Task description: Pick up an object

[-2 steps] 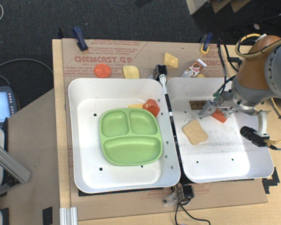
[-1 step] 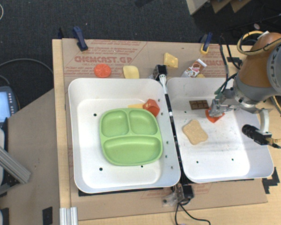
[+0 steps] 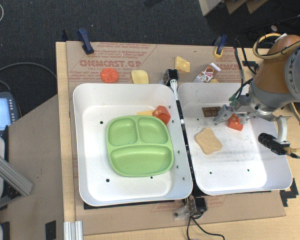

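In the right bin [image 3: 270, 176], a small red block [image 3: 235, 123] lies near the back. My gripper [image 3: 233, 116] hangs right over it, open, with one grey finger [image 3: 222, 117] to the block's left and the other to its right. The block rests on the bin floor. A tan bread slice [image 3: 208, 140] lies in front and to the left of the gripper. A brown chocolate piece [image 3: 210, 111] sits just left of it.
The left bin [image 3: 90, 149] holds a green divided plate [image 3: 139, 146], a red piece [image 3: 162, 114] and a yellow piece [image 3: 145, 113]. Behind the bins lie an orange disc [image 3: 109, 75], two yellow pieces [image 3: 139, 77], [image 3: 182, 63] and a red-white packet [image 3: 206, 74].
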Robot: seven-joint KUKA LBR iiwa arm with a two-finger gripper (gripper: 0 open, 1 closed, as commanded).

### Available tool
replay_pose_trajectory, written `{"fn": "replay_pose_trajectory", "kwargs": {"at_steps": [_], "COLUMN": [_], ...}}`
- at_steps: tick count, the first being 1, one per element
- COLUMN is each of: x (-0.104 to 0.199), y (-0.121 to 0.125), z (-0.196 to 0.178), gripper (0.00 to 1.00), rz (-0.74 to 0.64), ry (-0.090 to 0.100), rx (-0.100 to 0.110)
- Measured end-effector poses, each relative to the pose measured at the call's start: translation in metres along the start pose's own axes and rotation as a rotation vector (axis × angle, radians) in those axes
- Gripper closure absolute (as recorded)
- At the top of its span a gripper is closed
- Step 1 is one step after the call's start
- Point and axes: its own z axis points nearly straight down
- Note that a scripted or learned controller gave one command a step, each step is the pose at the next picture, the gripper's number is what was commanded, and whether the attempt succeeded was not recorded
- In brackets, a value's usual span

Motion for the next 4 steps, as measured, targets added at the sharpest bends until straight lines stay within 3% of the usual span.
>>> {"fn": "replay_pose_trajectory", "kwargs": {"at_steps": [1,2,3,4], "x": [0.049,0.017,0.018,0.018], "y": [-0.017,0.065,0.064,0.063], "z": [0.019,0.019,0.006,0.007], "gripper": [0.0,0.0,1.0,0.0], "rz": [-0.001,-0.001,-0.002,-0.002], "ry": [0.001,-0.002,-0.003,-0.003], "rx": [-0.002,-0.006,-0.008,-0.006]}}
